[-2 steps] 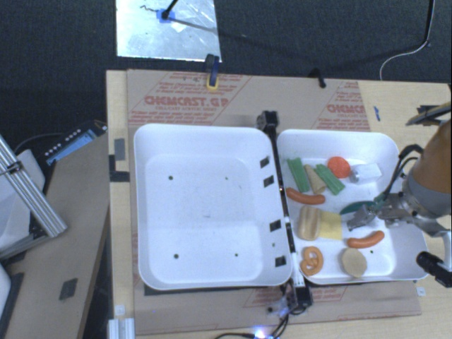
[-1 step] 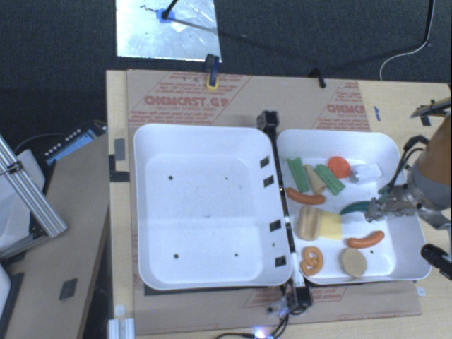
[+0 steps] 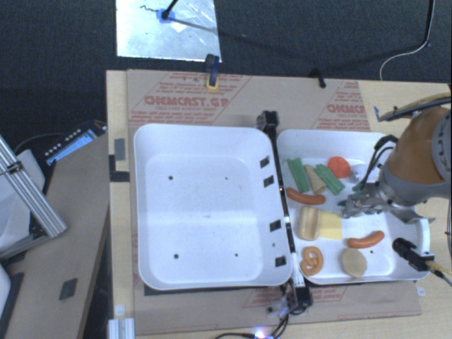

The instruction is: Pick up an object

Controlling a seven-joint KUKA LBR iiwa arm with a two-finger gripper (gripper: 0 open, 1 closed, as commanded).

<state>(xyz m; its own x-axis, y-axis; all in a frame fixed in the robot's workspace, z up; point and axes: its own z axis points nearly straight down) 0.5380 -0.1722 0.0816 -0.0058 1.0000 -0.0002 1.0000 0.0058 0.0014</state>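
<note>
Worktop with two bins; jaws (image 3: 351, 205) hover beside the yellow cheese block (image 3: 330, 225), opening indiscernible; nothing lifted yet.

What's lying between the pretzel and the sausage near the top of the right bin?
In the camera view, a tan bread roll and a yellow cheese slice lie side by side between the pretzel and the upper sausage in the right bin.

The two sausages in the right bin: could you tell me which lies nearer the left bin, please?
The sausage beside the green sticks; the other sausage lies toward the right bin's far side.
</note>
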